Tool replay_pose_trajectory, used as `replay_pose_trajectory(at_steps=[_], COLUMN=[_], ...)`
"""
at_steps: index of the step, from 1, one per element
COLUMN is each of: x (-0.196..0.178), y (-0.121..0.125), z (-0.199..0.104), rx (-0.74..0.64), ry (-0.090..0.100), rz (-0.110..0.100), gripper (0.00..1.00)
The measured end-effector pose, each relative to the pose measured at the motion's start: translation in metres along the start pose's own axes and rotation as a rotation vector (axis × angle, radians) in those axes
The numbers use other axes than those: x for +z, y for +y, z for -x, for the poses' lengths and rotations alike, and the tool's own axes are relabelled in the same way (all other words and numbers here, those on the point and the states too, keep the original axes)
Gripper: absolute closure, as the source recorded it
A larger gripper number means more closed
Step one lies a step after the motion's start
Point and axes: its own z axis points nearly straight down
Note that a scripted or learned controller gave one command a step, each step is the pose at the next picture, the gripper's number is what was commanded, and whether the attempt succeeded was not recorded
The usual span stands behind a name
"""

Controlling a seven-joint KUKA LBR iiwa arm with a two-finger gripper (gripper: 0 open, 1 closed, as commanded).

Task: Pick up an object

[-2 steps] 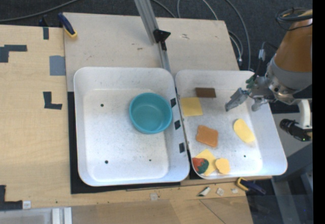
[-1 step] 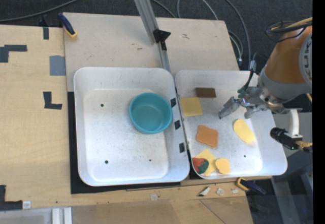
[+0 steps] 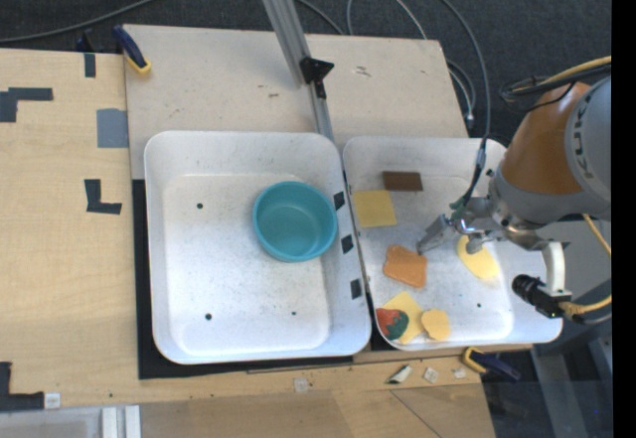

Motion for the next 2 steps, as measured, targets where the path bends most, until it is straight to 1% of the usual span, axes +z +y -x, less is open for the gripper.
replay_pose_trajectory(at_steps=[1,2], x=[-0.013,-0.06], y=[0.002,0.0], z=[-0.001,0.008], rx=[-0.002,0.001], ry=[0.0,-0.002], rz=[0.005,0.011], gripper=[1.0,1.0])
